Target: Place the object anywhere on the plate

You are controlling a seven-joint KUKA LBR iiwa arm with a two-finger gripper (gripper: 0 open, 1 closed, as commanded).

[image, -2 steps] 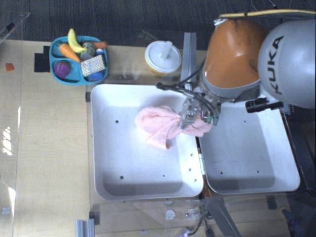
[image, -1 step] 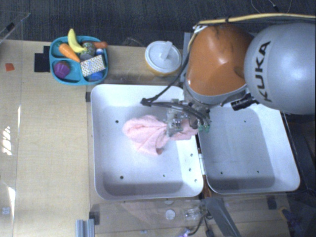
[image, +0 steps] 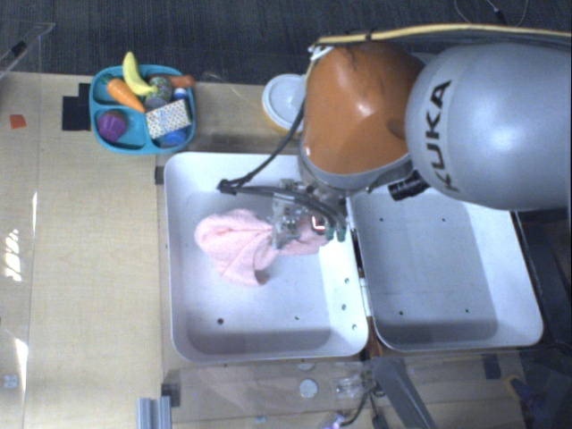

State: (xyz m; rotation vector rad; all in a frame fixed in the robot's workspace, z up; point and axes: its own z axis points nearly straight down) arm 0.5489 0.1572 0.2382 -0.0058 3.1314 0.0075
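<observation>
Two shallow white bins are set side by side on the bench. In the left bin [image: 241, 329] a crumpled pink cloth [image: 234, 242] is lying, in the upper middle part, and the gripper [image: 288, 231] is placed over the right end of this cloth, close to the wall that divides the bins. The cloth is seen bunched up against the gripper, but whether it is really held cannot be told. The right bin [image: 447, 302] is partly covered by the grey arm [image: 483, 123] with its orange band [image: 357, 105]. A blue divided tray [image: 100, 138] is placed on the bench beyond the left bin; a toy banana [image: 134, 74], a toy carrot [image: 123, 94] and a purple item [image: 112, 125] are kept in its compartments. A white and yellow round dish [image: 284, 99] is seen just behind the left bin, partly hidden by the arm. Much free floor is left in the lower and left parts of the left bin. The letters "KUKA" are written on the arm.
</observation>
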